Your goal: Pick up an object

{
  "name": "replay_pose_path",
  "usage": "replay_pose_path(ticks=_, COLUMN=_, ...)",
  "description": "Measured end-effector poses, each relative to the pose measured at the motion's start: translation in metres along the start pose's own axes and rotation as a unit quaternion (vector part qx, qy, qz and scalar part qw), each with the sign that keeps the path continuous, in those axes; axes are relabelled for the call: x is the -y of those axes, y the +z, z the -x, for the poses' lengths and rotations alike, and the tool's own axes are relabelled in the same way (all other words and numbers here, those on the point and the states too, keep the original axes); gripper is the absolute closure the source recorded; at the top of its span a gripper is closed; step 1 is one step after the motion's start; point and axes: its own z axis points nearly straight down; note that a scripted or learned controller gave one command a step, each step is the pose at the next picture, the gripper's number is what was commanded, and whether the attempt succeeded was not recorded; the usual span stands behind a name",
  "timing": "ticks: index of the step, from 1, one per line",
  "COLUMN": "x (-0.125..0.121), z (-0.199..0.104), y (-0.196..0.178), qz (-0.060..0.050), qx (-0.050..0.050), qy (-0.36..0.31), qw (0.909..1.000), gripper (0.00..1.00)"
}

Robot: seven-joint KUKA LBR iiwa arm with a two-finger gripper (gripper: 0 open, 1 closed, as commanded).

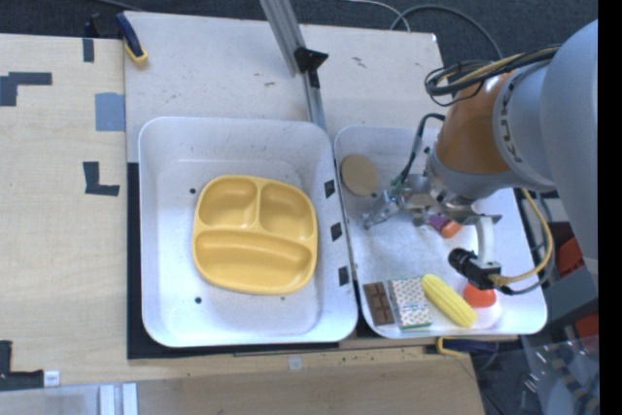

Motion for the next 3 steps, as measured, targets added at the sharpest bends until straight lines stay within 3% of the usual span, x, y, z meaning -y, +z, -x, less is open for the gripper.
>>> replay_pose_path(ticks=1, x=0.081, z=0.013, y=-0.002, qz=0.002, qx=0.0, qy=0.002, qw=1.0, gripper=0.0)
replay_pose_path(ticks=2, x=0.082, z=-0.014, y=-0.001, qz=0.003, qx=0.001, qy=0.0, qw=1.0, gripper=0.0)
replay_pose_path(ticks=3, x=0.082, z=-0.014, y=-0.001, qz=0.003, qx=0.0, qy=0.0, qw=1.0, gripper=0.0)
